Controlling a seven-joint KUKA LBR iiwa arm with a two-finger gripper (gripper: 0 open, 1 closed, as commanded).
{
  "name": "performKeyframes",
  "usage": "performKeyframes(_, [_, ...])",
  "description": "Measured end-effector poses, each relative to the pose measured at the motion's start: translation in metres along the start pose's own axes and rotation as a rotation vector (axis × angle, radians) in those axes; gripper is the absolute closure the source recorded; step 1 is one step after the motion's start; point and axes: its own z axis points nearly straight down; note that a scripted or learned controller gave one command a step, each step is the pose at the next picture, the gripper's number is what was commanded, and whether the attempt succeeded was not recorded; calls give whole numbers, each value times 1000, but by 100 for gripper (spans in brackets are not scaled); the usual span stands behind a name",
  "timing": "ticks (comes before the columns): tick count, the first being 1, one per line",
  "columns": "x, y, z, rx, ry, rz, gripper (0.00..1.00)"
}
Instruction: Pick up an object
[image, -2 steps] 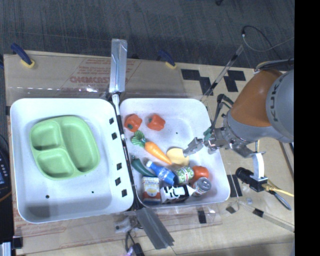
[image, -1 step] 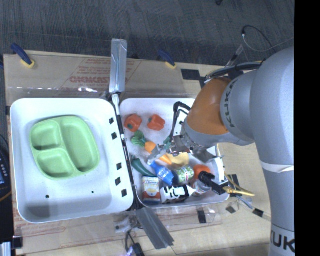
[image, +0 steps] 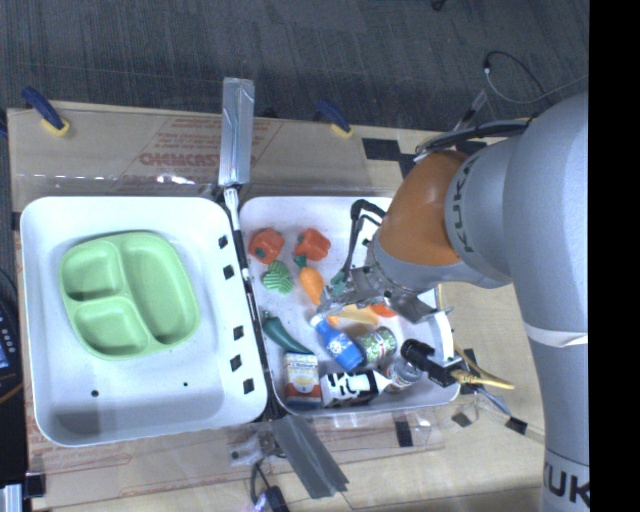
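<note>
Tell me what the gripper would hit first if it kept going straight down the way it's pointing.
Probably the yellow-orange piece directly under the gripper, beside the blue bottle; depth is hard to judge from this slanted view.

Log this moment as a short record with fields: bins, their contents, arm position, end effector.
left bin: shallow white bin holding a light green plastic divided plate
right bin: shallow white bin crowded with small items
right bin contents: two red toy peppers, orange toy carrot, blue bottle, green-labelled can
arm: grey arm with an orange band, reaching in over the right bin
end effector: low among the items near the carrot; finger state not readable
</note>
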Motion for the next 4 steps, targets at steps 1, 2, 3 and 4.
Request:
performKeyframes(1, [35,27,-140,-3,-1,129,100])
performKeyframes(2, [35,27,-139,-1,-1,129,0])
performKeyframes(3, [6,28,-7,6,1,21,0])
performKeyframes(4, [-26,48,30,0,-1,-30,0])
